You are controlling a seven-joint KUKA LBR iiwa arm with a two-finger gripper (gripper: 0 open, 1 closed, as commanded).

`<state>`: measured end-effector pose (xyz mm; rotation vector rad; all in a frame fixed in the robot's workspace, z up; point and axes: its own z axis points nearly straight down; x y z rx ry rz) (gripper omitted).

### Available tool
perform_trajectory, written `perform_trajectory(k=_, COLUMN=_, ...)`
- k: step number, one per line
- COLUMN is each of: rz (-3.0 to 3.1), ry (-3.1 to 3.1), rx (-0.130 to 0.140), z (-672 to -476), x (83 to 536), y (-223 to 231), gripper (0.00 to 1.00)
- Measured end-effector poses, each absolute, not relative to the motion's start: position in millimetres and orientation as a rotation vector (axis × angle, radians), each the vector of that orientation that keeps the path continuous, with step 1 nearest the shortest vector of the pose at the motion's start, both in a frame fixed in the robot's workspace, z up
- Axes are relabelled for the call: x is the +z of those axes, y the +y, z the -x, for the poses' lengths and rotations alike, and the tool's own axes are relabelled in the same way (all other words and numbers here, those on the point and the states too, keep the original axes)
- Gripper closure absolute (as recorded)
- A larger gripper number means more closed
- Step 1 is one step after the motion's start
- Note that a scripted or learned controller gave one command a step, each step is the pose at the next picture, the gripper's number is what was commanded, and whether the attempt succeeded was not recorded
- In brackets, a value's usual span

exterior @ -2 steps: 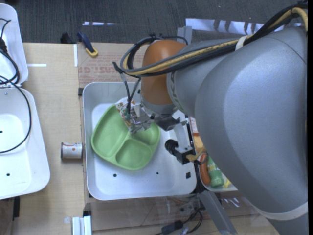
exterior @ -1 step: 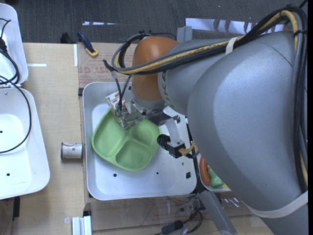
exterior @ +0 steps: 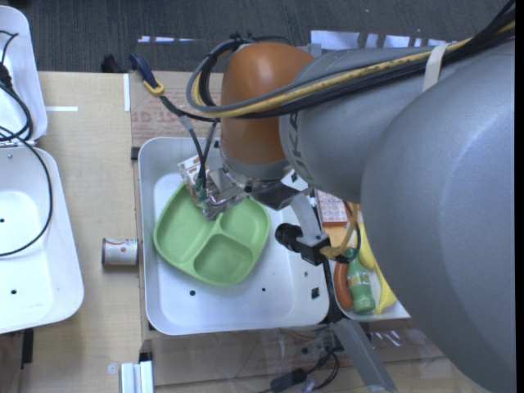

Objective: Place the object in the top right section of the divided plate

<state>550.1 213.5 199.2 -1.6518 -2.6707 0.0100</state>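
The right of the view is taken up by the big grey robot arm [exterior: 426, 187], whose orange band [exterior: 254, 97] sits above the wrist. Under it, on the pale wooden desk [exterior: 90, 121], a shallow white plastic bin [exterior: 246, 309] is seen, and a second white bin [exterior: 33, 285] lies at the left.

In the middle bin a light green divided plate [exterior: 214, 240] with three sections rests tilted towards the left wall. The claw [exterior: 211, 196] is lowered over the plate's far edge, about where the far right section meets the rim. A small object with a white and green label [exterior: 190, 173] appears just beside the claw, but whether it is clamped or the claw stands apart cannot be told.

The task is judged near its end: the object seems brought to the plate, yet release into the section is not confirmed. A small metal can [exterior: 120, 252] lies on the desk between the bins.
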Motion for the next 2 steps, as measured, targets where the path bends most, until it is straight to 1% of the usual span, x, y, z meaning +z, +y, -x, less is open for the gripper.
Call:
perform_trajectory(k=1, rz=1.829, ry=-2.554, rx=0.009, z=-595.1, x=227.9, y=191.0, gripper=1.0)
perform_trajectory(k=2, rz=1.631, ry=-2.685, rx=0.01, z=-552.9, x=368.4, y=195.3, gripper=1.0)
